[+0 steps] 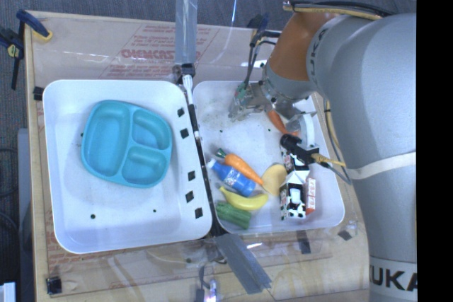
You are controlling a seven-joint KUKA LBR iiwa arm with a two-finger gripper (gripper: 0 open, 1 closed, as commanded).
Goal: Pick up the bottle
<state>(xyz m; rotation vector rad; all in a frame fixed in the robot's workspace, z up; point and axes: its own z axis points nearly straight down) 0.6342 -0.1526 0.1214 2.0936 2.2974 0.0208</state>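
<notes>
The bottle (pixel 234 179) is blue with a pale end. It lies on its side in the right bin (pixel 221 112), near the divider, wedged between an orange carrot (pixel 243 165) and a yellow banana (pixel 245 201). My gripper (pixel 243 104) hangs low over the bin's far part, about a hand's width beyond the bottle and apart from it. Nothing shows in the gripper.
A green item (pixel 233 215) lies at the right bin's near edge. A yellow lemon-like fruit (pixel 274 178), a cow-patterned carton (pixel 298 196) and a second carrot (pixel 277 121) sit under the arm. The left bin (pixel 62 208) holds a blue divided tray (pixel 127 143).
</notes>
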